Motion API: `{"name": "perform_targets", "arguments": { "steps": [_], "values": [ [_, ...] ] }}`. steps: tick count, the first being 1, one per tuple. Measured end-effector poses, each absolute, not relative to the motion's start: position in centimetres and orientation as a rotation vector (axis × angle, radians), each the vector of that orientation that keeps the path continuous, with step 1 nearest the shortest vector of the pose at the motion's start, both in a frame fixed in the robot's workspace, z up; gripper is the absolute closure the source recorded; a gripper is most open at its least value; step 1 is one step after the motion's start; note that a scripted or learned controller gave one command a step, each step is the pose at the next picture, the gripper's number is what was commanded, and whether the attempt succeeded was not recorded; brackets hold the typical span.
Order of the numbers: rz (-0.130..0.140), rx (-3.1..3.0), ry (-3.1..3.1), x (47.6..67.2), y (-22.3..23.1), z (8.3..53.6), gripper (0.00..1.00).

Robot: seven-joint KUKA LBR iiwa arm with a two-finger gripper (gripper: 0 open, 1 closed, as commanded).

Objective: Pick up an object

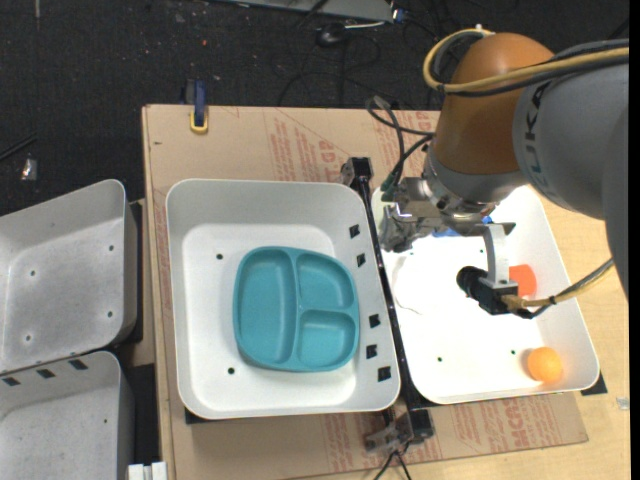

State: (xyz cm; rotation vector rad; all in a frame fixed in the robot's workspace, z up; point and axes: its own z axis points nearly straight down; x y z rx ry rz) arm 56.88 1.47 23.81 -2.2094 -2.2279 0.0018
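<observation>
I read the gripper (402,230) at the left wall of the right bin (450,343). The wrist masks its opening, so I cannot tell wide from narrow. Candidate objects are the orange block (522,279) and the orange ball (545,365), both well apart from it. Risks: closing here likely grasps nothing or strikes the wall, and the ball may roll on contact.

Two bins sat side by side on the counter (300,138), mid-frame. Left bin (190,368) held a divided plate (296,308), centred. Right bin (440,368) held a ball (545,364) in its lower right corner and a small block (522,280) above that, near the right wall, the two apart. Arm (560,118) hung over the right bin's upper part. Spare trays (60,268) lay off the counter, frame left.
</observation>
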Motion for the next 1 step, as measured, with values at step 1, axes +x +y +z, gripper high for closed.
{"name": "perform_targets", "arguments": {
  "steps": [1],
  "values": [
    [0.001, -2.21, -2.228, 54.31, 6.32, 24.42, 1.0]
  ]
}}
